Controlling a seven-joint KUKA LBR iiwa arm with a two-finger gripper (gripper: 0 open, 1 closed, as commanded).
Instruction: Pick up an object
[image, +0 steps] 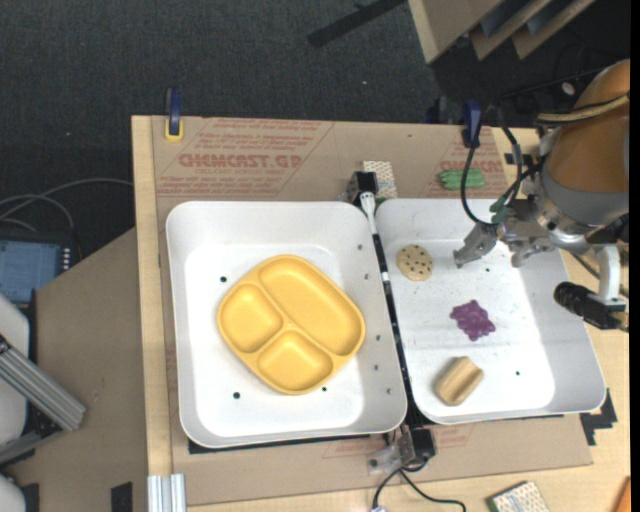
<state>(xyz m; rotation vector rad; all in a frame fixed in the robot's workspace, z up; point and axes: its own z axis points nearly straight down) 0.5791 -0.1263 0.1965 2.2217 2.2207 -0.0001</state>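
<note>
The right bin (560, 395) holds three objects: a round tan cookie (414, 262) at its upper left, a purple grape cluster (472, 319) in the middle, and a tan bread roll (458, 380) near the front. My gripper (494, 247) hangs over the bin's upper part, right of the cookie and above the grapes. Its fingers (468, 251) are spread apart with nothing between them.
The left bin (190, 250) holds a yellow three-compartment plate (290, 322). A green object (461, 180) lies on the bench behind the right bin. The arm's orange band (600, 95) and cables stand at the far right.
</note>
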